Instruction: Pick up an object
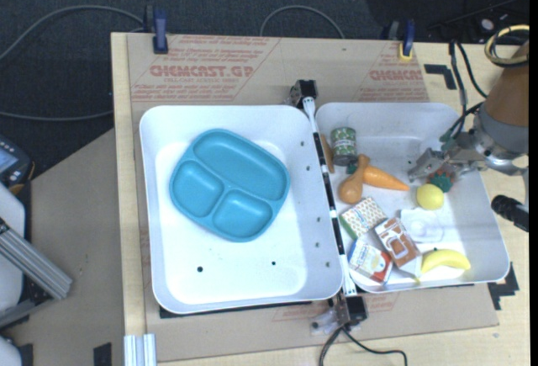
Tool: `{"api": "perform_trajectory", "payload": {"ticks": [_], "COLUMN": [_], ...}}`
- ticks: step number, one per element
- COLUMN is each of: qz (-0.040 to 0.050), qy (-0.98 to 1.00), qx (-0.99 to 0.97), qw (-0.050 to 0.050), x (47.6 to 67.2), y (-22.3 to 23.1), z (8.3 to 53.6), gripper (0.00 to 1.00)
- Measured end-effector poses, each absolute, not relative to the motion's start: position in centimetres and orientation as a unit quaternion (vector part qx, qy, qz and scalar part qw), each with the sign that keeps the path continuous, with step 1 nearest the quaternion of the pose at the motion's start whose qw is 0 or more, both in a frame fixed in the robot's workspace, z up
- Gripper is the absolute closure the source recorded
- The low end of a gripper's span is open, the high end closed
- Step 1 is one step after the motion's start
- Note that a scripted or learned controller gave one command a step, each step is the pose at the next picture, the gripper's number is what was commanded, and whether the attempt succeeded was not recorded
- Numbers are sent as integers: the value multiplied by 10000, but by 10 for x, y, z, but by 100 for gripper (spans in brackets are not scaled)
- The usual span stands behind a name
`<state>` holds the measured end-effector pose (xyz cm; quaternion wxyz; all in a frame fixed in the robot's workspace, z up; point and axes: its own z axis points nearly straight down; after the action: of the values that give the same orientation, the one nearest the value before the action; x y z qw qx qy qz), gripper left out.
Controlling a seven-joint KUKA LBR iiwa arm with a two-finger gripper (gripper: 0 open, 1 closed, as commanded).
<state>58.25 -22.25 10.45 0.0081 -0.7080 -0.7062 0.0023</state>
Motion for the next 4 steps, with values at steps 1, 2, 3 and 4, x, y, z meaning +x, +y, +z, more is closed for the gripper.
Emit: {"api": "perform_trajectory", "payload": {"ticks": [1, 2, 3, 4], "qz": [13, -11, -5, -7], "qy": [-7067, -7078, -7075, -7073], "qx": [-7074, -7064, -7067, -7069], "qw": [49, -36, 20, 1], "x": [533, 593, 567, 568], "y": [-187, -210, -213, -213], "z": [83, 85, 85, 95], "gripper": [0, 0, 0, 100]}}
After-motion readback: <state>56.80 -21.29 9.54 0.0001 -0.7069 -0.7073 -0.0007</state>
